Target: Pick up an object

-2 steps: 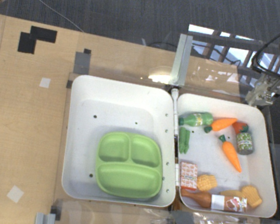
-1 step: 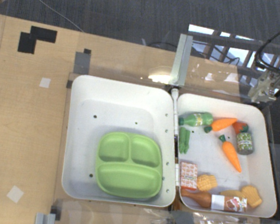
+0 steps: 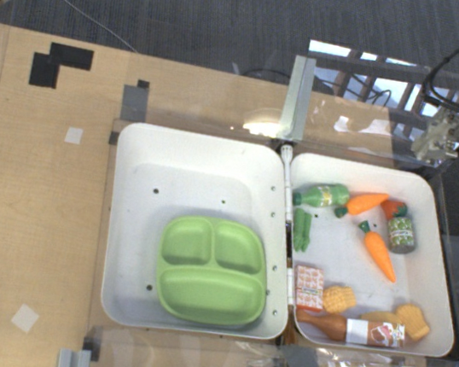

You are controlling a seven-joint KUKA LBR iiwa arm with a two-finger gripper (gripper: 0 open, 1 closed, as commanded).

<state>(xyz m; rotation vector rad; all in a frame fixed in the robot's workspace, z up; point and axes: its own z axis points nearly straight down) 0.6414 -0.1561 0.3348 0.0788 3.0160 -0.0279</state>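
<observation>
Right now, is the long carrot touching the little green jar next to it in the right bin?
Apart. The camera view shows a strip of white bin floor between the long carrot and the green jar in the right bin.

I see open floor across the upper half of the left bin (image 3: 143, 156); the green divided plate (image 3: 212, 269) takes up its lower middle, with a bare strip along the left wall. The right bin (image 3: 439, 222) is tighter. Its top row is blocked by a green bottle (image 3: 323, 195), an orange carrot (image 3: 368, 202) and a small dark jar (image 3: 400, 232). A second carrot (image 3: 379, 253) lies slantwise in the middle. The bottom edge is packed (touching or nearly so) with a red carton (image 3: 309, 287), a yellow biscuit (image 3: 338, 299), a sauce bottle (image 3: 353, 329) and a bread piece (image 3: 412, 320). I find free floor between the green pods (image 3: 301, 229) and that middle carrot, and right of it.
</observation>
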